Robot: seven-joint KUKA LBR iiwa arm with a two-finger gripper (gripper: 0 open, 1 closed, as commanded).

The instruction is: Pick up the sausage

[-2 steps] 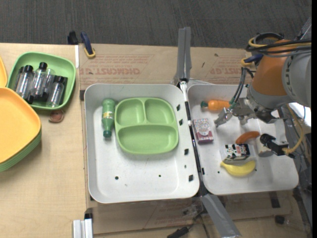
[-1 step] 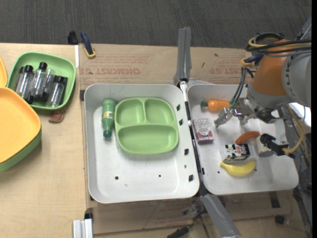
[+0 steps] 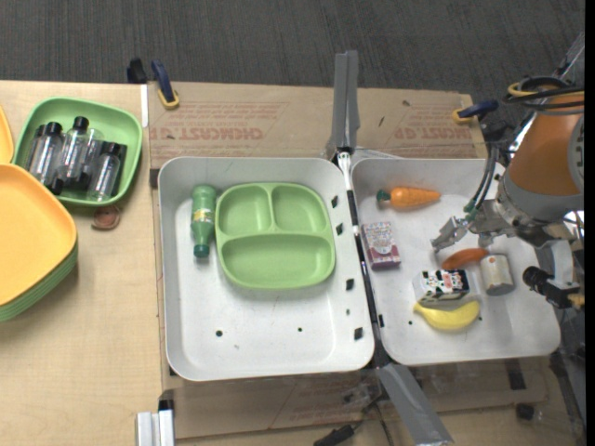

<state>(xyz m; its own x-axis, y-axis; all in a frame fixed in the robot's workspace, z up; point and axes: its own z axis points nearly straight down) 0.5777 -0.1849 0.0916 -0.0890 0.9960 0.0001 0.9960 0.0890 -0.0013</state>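
Sausage, a small reddish-orange link [image 3: 463, 257], is lying in the right white bin [image 3: 521, 347] beside a beige cylinder [image 3: 496, 274]. The two-finger gripper [image 3: 453, 234] is hovering spread just above it; descending squarely astride the link should be avoiding the cylinder.

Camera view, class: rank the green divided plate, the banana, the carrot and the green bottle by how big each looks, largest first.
1. Green divided plate, by far the largest.
2. Green bottle.
3. Banana and carrot: they look alike in size, so I will not rank them.
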